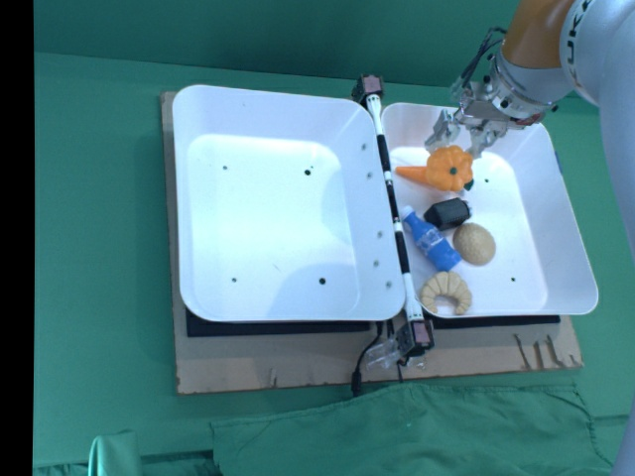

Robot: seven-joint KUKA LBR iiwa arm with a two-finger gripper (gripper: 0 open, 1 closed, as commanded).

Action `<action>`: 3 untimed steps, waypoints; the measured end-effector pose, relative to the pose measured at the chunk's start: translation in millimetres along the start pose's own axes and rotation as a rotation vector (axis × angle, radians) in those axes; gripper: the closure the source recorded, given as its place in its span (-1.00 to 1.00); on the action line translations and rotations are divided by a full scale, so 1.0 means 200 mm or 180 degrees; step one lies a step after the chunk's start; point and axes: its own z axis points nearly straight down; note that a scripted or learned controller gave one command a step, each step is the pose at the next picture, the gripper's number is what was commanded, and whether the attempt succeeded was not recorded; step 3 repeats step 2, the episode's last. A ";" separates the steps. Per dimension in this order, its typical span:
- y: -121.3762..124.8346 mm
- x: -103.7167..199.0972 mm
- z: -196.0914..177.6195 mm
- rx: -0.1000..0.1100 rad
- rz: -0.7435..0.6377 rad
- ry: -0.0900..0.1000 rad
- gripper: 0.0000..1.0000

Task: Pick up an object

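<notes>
The gripper hung spread open and empty, with the orange pumpkin directly beneath its fingertips in the right bin, a carrot just leftward.

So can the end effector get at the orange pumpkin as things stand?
Probably yes: the end effector hangs open right above the orange pumpkin in the right bin, with nothing over it; the carrot lies against its left side.

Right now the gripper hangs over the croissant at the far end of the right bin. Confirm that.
Not quite. In the camera view the gripper hangs over the orange pumpkin at the far end of the right bin. The croissant lies at the bin's near end.
</notes>
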 end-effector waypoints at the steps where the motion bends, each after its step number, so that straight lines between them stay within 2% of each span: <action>1: 0.05 0.02 -0.30 -0.0009 -0.0004 0.0000 1.00; 2: 0.09 0.02 -0.62 -0.0014 -0.0004 -0.0002 1.00; 3: 0.09 0.02 -0.62 -0.0014 -0.0004 -0.0002 1.00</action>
